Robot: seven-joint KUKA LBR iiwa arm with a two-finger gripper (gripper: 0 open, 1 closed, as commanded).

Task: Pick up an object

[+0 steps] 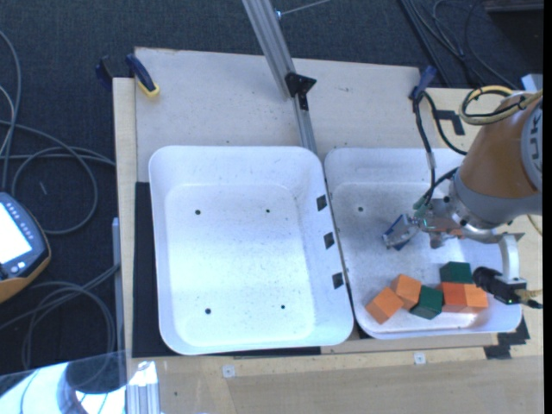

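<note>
Camera view, gripper [398,234] low over the right bin [366,175], grip state impossible to tell, orange blocks [396,297] and green blocks [454,272] clustered just below and right of it, left bin [172,166] well left.

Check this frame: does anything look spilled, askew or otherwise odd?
Nothing spilled or damaged. The orange and green blocks sit bunched in the right bin's near corner, some touching. The pincer hovers above bare bin floor, away from them.
</note>
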